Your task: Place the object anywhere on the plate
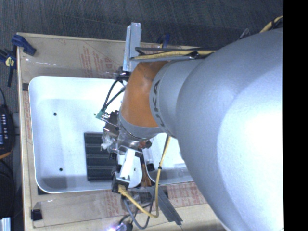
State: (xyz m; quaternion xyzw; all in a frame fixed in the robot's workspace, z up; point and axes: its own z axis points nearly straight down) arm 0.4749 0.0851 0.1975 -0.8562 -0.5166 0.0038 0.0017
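gripper left of frame centre, over lower right part of the left white bin; open or closed: cannot tell | black ribbed block flat on bin floor, lower left of frame, right edge hidden under gripper | grey arm across right side

Dark carpeted floor surrounds a pale wooden bench bearing a blue clamp.

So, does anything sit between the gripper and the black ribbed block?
Nothing visible does: the gripper hangs at the right edge of the black ribbed block in the white bin. The arm hides what lies beyond.
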